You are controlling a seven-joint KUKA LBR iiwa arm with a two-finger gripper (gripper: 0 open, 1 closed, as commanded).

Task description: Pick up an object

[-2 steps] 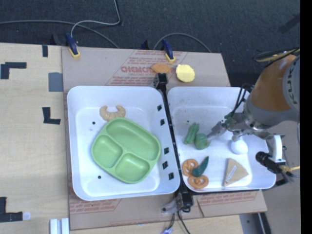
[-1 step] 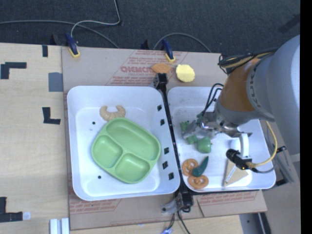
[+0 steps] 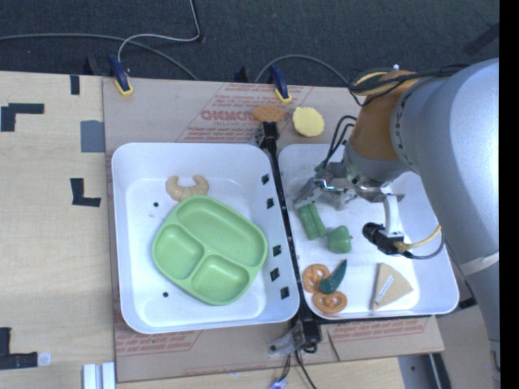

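Note:
My gripper (image 3: 321, 194) hangs over the upper left part of the right bin (image 3: 434, 217), open, with nothing visible between its fingers. Just below it lies a green stick-shaped piece (image 3: 310, 220), and beside that a green lump (image 3: 339, 237). Toward the bin's front are two orange pretzels (image 3: 315, 276) (image 3: 331, 301), a teal chili (image 3: 335, 275) and a pale sandwich wedge (image 3: 391, 287). The grey arm with its orange band (image 3: 381, 128) covers the bin's far right corner.
The left bin (image 3: 130, 217) holds a green divided plate (image 3: 209, 248) and a tan curved pastry (image 3: 187, 187). A yellow round item (image 3: 308, 121) and a brown piece (image 3: 269, 113) lie on the cardboard behind the bins. A black connector with a yellow cable (image 3: 385, 238) dangles over the right bin.

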